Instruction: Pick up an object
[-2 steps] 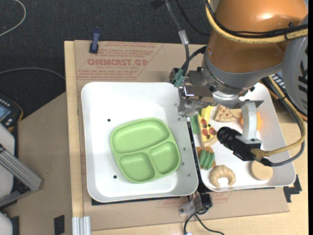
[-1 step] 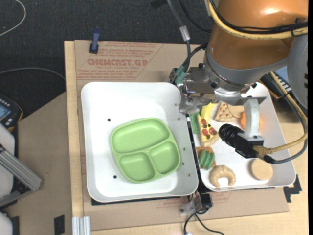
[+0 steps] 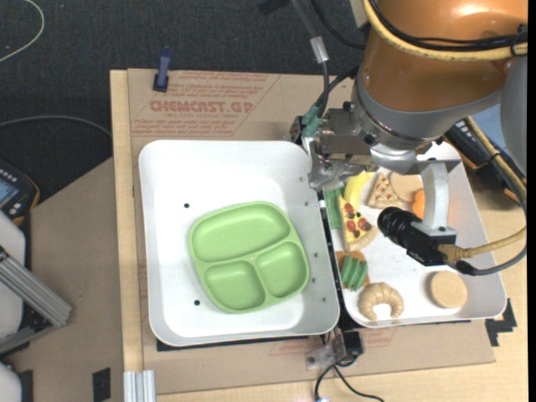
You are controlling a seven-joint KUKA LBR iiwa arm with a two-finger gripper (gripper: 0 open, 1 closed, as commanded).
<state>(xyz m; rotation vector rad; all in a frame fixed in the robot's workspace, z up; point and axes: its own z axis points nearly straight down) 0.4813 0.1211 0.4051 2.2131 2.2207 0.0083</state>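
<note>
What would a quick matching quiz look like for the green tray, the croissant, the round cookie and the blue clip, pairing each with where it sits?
Things:
1. green tray
2. croissant
3. round cookie
4. blue clip

Places:
A. right bin, near right corner
B. on the cardboard, behind the left bin
C. left bin, middle
D. right bin, near edge, left of the cookie

Pairs: 1-C, 2-D, 3-A, 4-B

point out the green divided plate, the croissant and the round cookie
green divided plate (image 3: 248, 256), camera view, centre where the dividers meet
croissant (image 3: 381, 299), camera view, middle of its curved body
round cookie (image 3: 446, 290), camera view, centre of its top face
</note>
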